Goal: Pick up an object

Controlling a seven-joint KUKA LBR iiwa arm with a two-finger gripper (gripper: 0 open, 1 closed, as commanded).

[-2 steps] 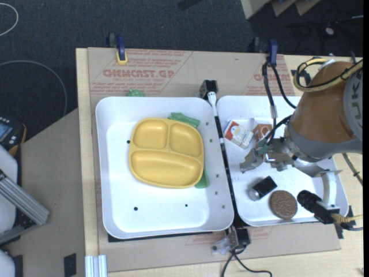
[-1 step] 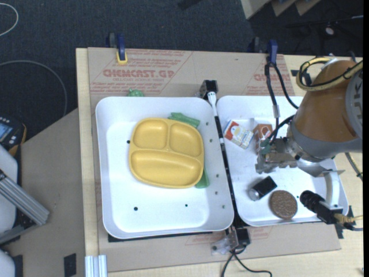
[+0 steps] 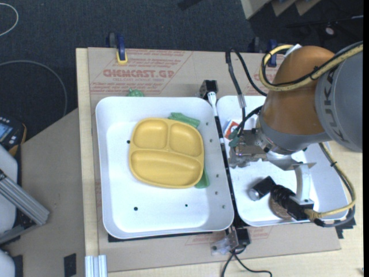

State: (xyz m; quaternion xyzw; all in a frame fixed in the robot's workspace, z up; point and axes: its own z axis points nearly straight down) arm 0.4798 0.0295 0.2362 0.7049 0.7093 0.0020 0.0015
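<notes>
Right bin (image 3: pixel 326 192) beneath hand (image 3: pixel 242 150)

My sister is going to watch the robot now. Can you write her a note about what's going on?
Gripper: low over the left side of the right bin, with nothing seen in its grip.
Things: a yellow plate lies in the left bin on top of a green thing. A small red thing lies in the right bin, just beyond the gripper.
Done: nothing looks picked up yet.
Left: grab one thing and lift it. The red thing is the closest.
</notes>
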